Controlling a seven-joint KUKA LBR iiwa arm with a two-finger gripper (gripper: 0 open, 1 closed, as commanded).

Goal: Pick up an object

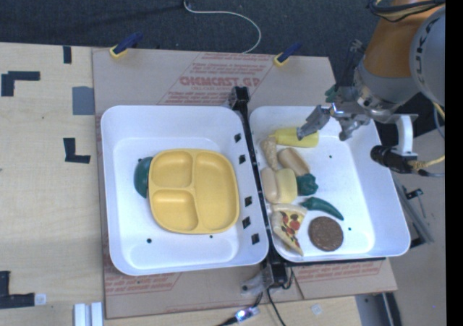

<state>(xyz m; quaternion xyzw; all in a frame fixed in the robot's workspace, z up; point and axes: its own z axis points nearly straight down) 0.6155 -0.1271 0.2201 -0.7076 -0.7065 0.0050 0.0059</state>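
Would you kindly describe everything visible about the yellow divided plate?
The yellow divided plate looks like matte plastic, squarish with rounded corners and three compartments: two at the top, one wide below. It lies flat, slightly rotated, in the left bin, with nothing in its compartments. Its left edge overlaps a dark green object.

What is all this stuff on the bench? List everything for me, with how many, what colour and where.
Bins: 2, white, side by side on the cardboard.
Divided plate: 1, yellow, left bin.
Dark teal item: 1, partly under the plate's left edge.
Yellow block: 1, top of right bin, by the gripper.
Bread-like toys: several, tan and pale yellow, right bin's left side.
Green pepper toy: 1, right bin, middle.
Pizza slice toy: 1, right bin, bottom left.
Brown disc: 1, right bin, bottom.
Clips: 2, blue and yellow, cardboard's top edge.
Cable: 1, white, on dark floor.
Arm: 1, grey and orange, right.
Gripper: 1, open, over right bin.
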